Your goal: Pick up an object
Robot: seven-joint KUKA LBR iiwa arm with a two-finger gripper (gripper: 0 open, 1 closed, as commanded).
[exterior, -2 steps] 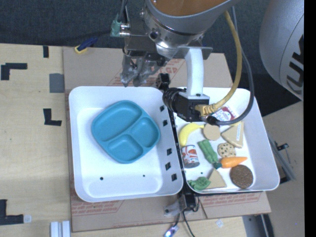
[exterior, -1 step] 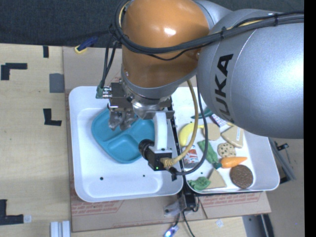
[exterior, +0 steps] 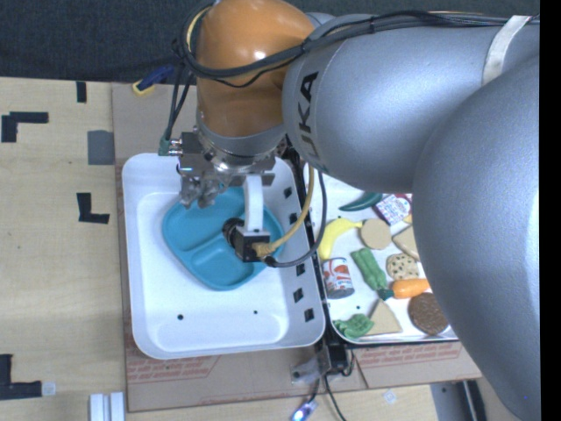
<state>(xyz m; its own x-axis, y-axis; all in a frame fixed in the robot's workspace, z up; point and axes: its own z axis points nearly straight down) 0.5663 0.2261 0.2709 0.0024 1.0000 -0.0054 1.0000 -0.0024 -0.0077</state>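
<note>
Arm (exterior: pixel 421 103) reaches in from the right and carries the gripper (exterior: pixel 197 191) down over the left bin (exterior: pixel 219 327). The gripper sits low at the dish's far-left rim, at or just above it. Contact not resolvable. Released or clenched: cannot tell, as the wrist housing hides the working end from this angle. Nothing can be called grasped.

Dish (exterior: pixel 215 257): the one loose item in the left bin, so the likely target. It lies in the far half, roughly midway between the side walls, with bare floor toward the bin's near edge.

Look of the dish: sky blue, smooth, matte-glossy plastic, rounded outline, shallow. A raised ridge divides it into compartments. It seems to lie flat, open side up. Its far part is covered by the wrist.

Judgement on the pose: a shallow dish offers little to pinch except its rim, which would explain an approach at the edge rather than the centre. A thin, slick lip could slip.

Right bin (exterior: pixel 338 307) holds toy food crowded toward its near edge: banana (exterior: pixel 337 231), can (exterior: pixel 337 277), carrot (exterior: pixel 410 288), among others. All of it is well apart from the gripper.
</note>
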